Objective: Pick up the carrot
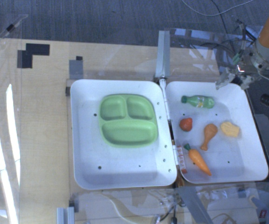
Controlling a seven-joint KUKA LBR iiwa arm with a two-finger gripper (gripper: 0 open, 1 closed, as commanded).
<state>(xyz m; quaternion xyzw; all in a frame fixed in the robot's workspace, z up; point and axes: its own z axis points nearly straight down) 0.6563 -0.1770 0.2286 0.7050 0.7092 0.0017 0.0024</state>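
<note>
The carrot is orange with a small green top. It lies in the right bin near its front left corner, tip pointing to the front right. My gripper hangs over the back right corner of that bin, far behind the carrot. Its two fingers stand apart, open, with nothing between them.
The right bin also holds a green bottle, a red tomato, a brown drumstick just behind the carrot, and a yellow piece. A green divided plate sits in the left bin. Cables lie behind the bins.
</note>
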